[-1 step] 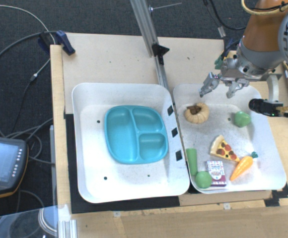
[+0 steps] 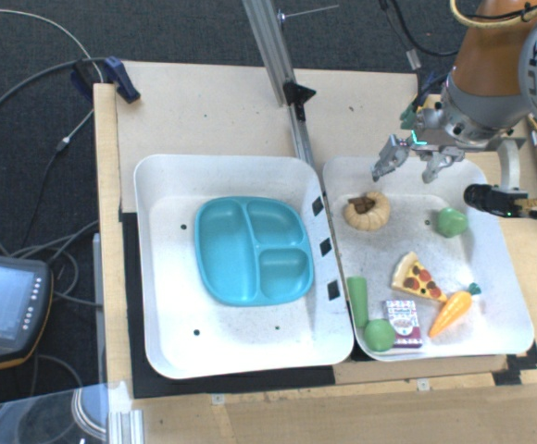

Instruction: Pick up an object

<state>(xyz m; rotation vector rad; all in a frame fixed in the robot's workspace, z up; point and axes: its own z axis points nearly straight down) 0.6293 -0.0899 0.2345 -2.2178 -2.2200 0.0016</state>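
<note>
While a brown pastry lies near the back of the right bin, the gripper is seen just above and behind it, fingers spread apart with nothing between them. A green ball, pizza slice and carrot are scattered nearby. A blue divided tray is held in the left bin.

We are looking down at a slant from above the bench, taking in both white bins from moderate height.
</note>
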